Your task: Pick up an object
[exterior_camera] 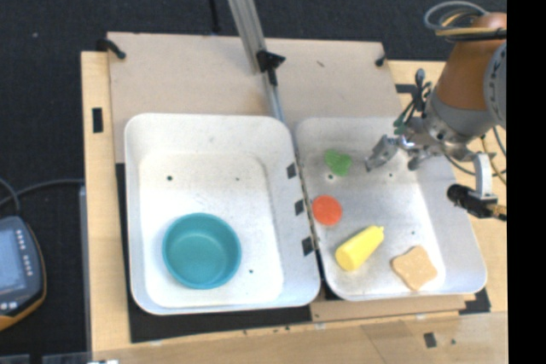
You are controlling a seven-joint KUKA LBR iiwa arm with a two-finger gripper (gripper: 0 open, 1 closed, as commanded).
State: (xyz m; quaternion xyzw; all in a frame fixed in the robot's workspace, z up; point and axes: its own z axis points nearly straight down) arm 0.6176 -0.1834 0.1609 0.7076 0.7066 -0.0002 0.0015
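Yellow bottle (pixel 358 247) lies diagonal, narrow end up-right; hand (pixel 394 156) spread, holding nothing.

I read this as a robotics lab. The wooden bench (pixel 98 183) stands on dark carpet and carries two shallow white bins: the left bin (pixel 145 141) and the right bin (pixel 461 268) side by side. Behind the left bin, an aluminium mast (pixel 239 0) rises at a slant. Left of the bench lies a teach pendant (pixel 17 268), its cable trailing.
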